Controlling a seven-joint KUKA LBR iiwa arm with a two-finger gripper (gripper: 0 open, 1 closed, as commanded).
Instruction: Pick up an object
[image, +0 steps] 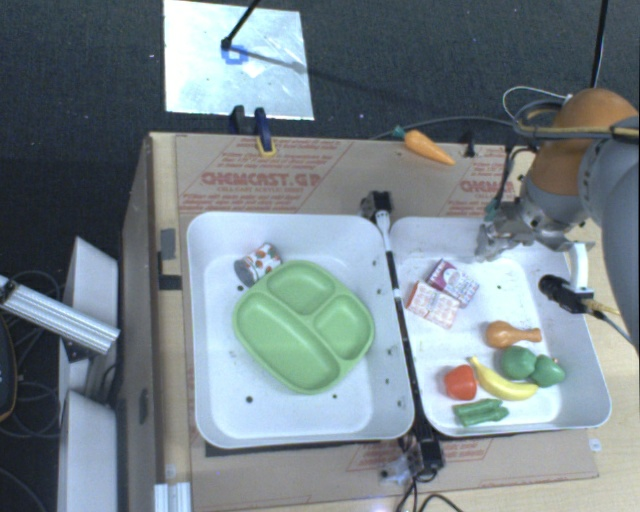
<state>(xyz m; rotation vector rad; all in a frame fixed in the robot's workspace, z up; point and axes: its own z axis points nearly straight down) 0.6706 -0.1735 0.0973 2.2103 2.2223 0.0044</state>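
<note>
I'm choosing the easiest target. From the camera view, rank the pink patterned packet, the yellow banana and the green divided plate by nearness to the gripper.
From the gripper:
1. Pink patterned packet, right bin, upper part.
2. Yellow banana, right bin, near front.
3. Green divided plate, left bin.

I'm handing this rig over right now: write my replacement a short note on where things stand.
Gripper: over the right bin's far edge, nothing seen in it.
Right bin: two pink-and-white packets, toy drumstick, banana, red tomato, green pieces.
Left bin: green divided plate, small can.
Done: nothing picked.
Left: grasp and lift one object.
</note>
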